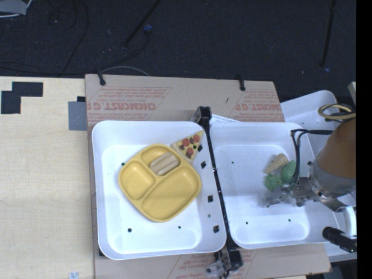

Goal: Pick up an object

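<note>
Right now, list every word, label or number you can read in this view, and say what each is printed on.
"CHEMCRZT" or similar, red, upside down and blurry, twice on the cardboard sheet behind the bins; exact letters uncertain.
Red print on the cardboard's front edge: too cut off to read.
No readable text on the yellow tray, the pizza slice toy or the bins.

Grey arm (337,185) — orange band, black cable, metal claw (278,199)

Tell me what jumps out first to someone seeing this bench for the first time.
The yellow divided tray in the left bin stands out most, with a tan piece in its upper compartment and a pizza slice toy at its upper right edge. In the right bin, the gripper sits beside a green object.
</note>
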Controlling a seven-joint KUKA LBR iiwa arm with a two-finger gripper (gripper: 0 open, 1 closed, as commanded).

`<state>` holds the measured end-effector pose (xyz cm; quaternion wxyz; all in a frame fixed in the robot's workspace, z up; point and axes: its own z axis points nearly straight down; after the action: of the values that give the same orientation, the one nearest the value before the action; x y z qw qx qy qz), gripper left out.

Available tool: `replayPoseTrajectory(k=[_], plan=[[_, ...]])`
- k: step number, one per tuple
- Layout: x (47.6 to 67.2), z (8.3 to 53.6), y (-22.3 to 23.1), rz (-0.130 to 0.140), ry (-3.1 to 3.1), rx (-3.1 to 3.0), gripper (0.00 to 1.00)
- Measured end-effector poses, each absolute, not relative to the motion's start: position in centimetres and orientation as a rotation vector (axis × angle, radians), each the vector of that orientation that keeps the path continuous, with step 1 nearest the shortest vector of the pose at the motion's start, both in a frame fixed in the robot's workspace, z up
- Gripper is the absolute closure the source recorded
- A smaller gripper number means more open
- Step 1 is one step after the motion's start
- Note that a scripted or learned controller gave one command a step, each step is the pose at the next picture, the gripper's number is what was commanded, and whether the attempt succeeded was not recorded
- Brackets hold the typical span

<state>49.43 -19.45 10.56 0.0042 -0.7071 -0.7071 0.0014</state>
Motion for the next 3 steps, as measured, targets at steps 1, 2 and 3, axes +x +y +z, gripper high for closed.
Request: replayPoseTrajectory(k=[1, 2, 3], plan=[[49.4, 8.7, -19.3, 0.002, -2.217, -2.22, 0.0], [49.5, 9.8, -19.4, 0.0, -2.215, -2.224, 1.0], [49.7, 14.0, -19.4, 0.0, -2.223, -2.22, 1.0]])
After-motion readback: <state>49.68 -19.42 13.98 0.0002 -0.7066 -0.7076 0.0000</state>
